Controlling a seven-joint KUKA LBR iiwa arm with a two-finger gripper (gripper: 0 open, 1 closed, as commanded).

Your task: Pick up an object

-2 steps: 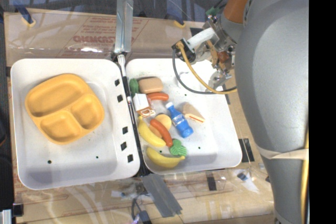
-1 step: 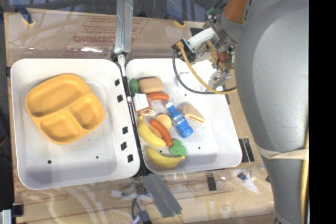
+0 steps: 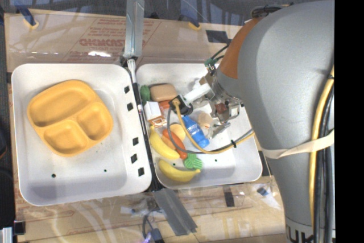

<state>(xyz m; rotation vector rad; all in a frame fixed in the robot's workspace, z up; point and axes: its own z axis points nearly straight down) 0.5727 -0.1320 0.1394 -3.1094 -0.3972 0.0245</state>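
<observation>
The gripper hangs low in the right bin, just above a blue bottle lying beside two bananas and a carrot. Whether it grips anything, I cannot tell. A yellow tray sits in the left bin.

arm: reaching in from right | tool: lowered
</observation>
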